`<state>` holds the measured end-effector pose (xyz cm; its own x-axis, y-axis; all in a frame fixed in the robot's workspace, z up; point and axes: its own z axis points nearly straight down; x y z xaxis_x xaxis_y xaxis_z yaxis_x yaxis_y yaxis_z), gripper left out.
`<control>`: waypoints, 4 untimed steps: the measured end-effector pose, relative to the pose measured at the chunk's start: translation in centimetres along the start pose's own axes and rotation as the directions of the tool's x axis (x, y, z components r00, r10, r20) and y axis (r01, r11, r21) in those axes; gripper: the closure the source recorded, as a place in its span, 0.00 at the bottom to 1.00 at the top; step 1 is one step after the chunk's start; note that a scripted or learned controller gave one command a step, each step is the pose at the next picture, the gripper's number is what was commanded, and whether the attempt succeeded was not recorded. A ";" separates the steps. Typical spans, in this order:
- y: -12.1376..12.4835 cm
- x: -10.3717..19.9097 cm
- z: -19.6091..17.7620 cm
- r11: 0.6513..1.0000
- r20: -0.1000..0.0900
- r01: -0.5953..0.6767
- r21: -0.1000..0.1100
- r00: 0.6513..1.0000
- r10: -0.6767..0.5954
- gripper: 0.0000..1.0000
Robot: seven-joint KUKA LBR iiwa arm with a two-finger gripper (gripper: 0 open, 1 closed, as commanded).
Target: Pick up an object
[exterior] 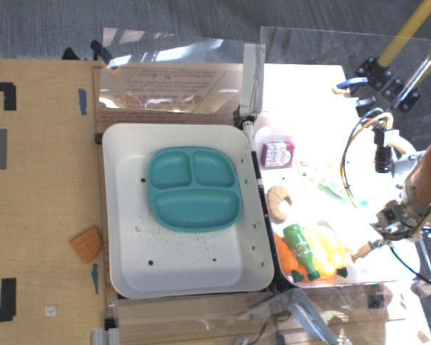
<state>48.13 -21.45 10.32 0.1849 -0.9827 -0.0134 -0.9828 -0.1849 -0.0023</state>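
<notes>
The right bin (312,106) holds several toy foods. A pink-purple carton (276,154) stands near its left wall, with a tan croissant (278,201) below it. At the front lie a green bottle (302,250), a yellow piece (330,249) and an orange carrot (286,259), all close together. My gripper (394,221) hangs at the bin's right side, to the right of the yellow piece and apart from every object. I see nothing held in it.
The left bin (118,192) carries a teal divided plate (194,189). A waffle toy (87,244) lies on the cardboard at the left. Cables (355,157) loop over the right bin's right part. A clear plastic wall (172,63) stands behind the bins.
</notes>
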 end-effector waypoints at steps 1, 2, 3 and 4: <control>-0.2 -0.8 1.4 0.976 -0.004 0.219 -0.001 0.976 -0.219 0.00; -0.6 -0.6 0.3 0.976 -0.012 0.217 0.009 0.976 -0.216 1.00; -5.0 -12.2 -5.9 0.999 -0.010 0.047 0.007 0.999 -0.047 1.00; -8.4 -8.3 -13.6 0.955 -0.012 0.298 0.001 0.955 -0.298 1.00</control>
<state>54.84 -11.92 24.02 0.4693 -0.8830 0.0001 -0.8830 -0.4693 -0.0068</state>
